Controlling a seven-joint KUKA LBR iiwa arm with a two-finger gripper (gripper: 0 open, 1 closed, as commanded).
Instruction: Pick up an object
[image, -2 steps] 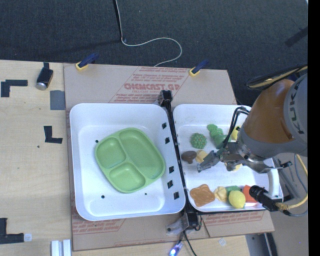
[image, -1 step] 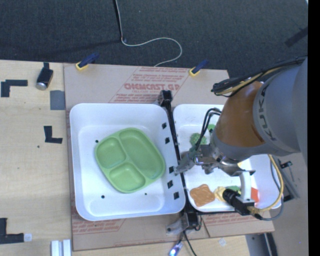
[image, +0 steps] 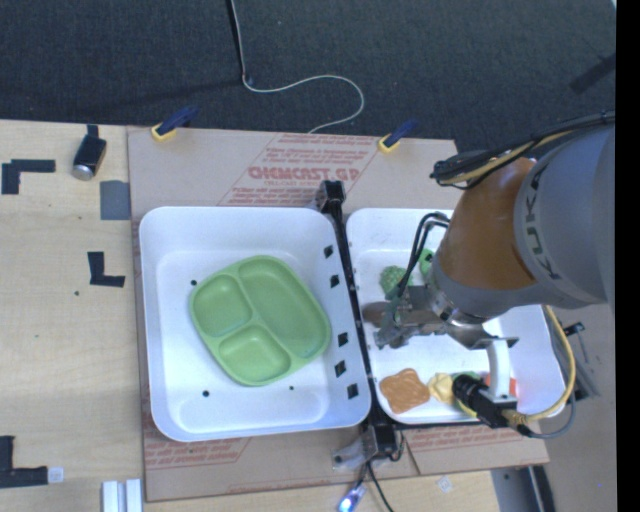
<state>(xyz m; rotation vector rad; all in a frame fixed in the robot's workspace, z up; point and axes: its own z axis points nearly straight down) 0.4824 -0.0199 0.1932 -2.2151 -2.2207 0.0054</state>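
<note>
Green, the divided plate (image: 260, 318) lies well left of the gripper (image: 392, 322), long axis running diagonally, upper-left to lower-right. Whether the gripper is apart or together cannot be told. A brown piece (image: 404, 390) lies just below it.

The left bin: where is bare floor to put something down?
In the left bin, bare white floor lies along the far wall and the near wall, around the green divided plate. The right bin is crowded: the arm, a green item and a brown item.

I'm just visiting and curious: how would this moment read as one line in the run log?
arm: over right bin | gripper: low, near green object | left bin: green tray
</note>
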